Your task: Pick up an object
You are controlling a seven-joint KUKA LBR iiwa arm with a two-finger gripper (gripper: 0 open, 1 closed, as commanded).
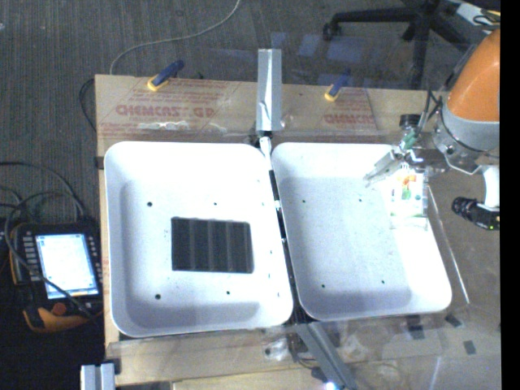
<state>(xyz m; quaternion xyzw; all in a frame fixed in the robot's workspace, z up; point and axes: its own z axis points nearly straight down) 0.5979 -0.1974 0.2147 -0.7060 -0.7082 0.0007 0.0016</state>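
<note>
**Pincer parked over the right bin's far right corner, nothing gripped**

Your pincer sits above the far right corner of the right bin. Its fingers look spread apart; one pale finger angles down-left toward the bin floor. No object shows between them, so treat it as not holding anything.

Just below the pincer, against the right wall of that bin, there's a small white item with orange and green marks. Too small to tell what it is. It's the nearest candidate for a pick, and my read is that's why the arm hangs here instead of mid-bin. The item hugs the wall, so a finger coming down on that side may hit the rim. I'd expect an approach from the open, bin-centre side to go better.

The other candidate is the dark ribbed rectangular block, lying flat in the middle of the left bin, well apart from the pincer. It's wide and low, so probably harder to span with two fingers.

The bins butt together along a centre seam, under a metal bracket. Two yellow-and-blue clamps at the far edge hold the cardboard sheet to the tabletop, presumably to stop the bins shifting. A handheld pendant lies on the floor to the left.

Task stage, as I judge it: pre-grasp, no descent yet.
</note>
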